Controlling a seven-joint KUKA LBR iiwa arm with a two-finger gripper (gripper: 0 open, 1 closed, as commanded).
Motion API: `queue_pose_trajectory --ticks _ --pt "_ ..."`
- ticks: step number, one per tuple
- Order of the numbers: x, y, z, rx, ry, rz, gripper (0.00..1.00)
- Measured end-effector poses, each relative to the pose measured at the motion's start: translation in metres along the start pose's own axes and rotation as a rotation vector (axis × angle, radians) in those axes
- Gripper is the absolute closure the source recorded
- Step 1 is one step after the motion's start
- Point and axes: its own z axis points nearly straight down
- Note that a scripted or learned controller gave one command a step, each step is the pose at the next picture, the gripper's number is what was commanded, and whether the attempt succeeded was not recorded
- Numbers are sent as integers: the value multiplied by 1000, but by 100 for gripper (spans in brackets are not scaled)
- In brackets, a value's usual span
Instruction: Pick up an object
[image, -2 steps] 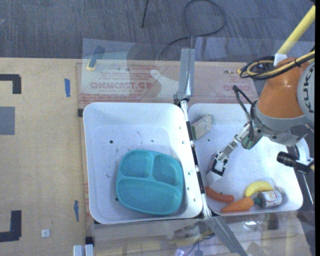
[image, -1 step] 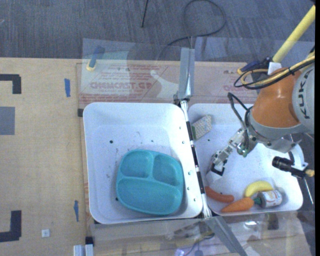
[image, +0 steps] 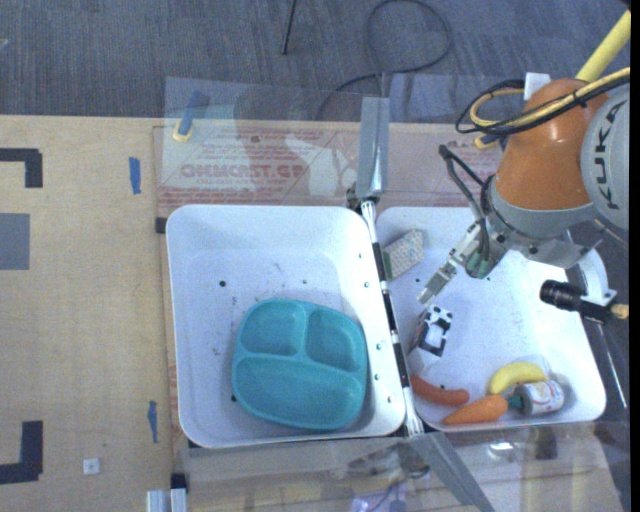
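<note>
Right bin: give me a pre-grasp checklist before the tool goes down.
1. Tool over the right bin: ok.
2. Nothing between its fingers yet: ok.
3. Target below: black-and-white object lies just under the tool, apart from it: ok.
4. Finger opening: cannot tell.
5. Clearance from grey sponge and red pepper: ok.
6. Banana and carrot clustered at the front edge, away from the tool: ok.
</note>
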Motion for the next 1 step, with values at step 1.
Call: queue_pose_trajectory --ticks 1 --pt "-14 -29 64 -21 -23 -47 0"
